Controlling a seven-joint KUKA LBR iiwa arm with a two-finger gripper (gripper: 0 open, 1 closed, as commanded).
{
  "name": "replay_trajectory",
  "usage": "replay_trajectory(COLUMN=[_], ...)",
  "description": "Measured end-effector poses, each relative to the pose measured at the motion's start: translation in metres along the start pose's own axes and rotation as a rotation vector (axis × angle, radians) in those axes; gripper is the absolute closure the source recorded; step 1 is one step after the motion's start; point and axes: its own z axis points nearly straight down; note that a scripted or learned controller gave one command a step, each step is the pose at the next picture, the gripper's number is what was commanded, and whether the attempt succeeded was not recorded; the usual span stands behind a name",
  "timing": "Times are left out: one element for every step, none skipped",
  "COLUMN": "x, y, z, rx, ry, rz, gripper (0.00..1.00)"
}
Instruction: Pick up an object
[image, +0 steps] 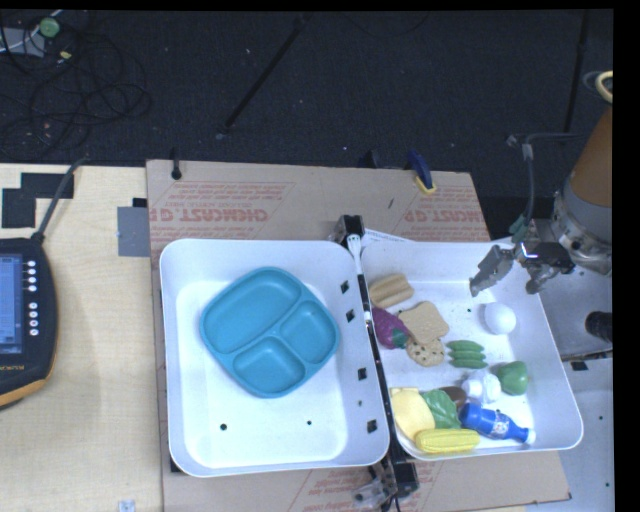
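- Above the right bin (560, 400), near its upper right corner: gripper (515, 272), fingers spread wide, nothing between them.
- Just below: white egg (498, 319) on the bin floor.
- Further left: bread slice (425, 320), cookie (425, 351), green pod (465, 352).
- In the left bin (190, 430): blue divided plate (268, 330).

grey arm (585, 205) (orange band above wrist), dark metal end effector (512, 270)

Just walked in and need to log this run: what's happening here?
A grey KUKA arm reaches in from the right, its gripper open over the right bin's upper right corner, holding nothing. Toy food sits in that bin, with a white egg nearest the gripper. The left bin holds a blue divided plate.
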Motion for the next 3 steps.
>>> replay_trajectory(x=[-0.037,-0.012,-0.021], y=[-0.026,0.017,-0.011], z=[0.191,0.195,0.194], rx=[0.014,-0.006,-0.009], ry=[0.005,-0.002,0.0], rz=[0.002,-0.002,0.001], gripper=[0.0,0.0,0.0])
